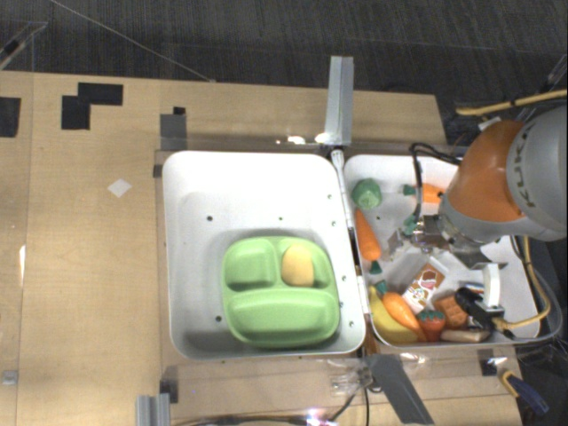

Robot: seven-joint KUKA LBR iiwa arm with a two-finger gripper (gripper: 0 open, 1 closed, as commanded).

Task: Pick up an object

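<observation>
A pale wooden bench [80, 264] bears two shallow white bins side by side: left bin [191, 193], right bin [390, 169]

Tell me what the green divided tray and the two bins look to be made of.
Green tray: likely moulded plastic, satin; its rounded compartment edges carry soft highlights. Left bin and right bin: probably thin formed plastic or painted metal, smooth white with rounded corners; the look leaves it open.

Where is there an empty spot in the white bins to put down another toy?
The left white bin has bare floor behind and left of the green divided plate, which holds a yellow lemon-like toy. The right white bin is crowded: toy foods such as an orange carrot and the grey arm fill it.
</observation>
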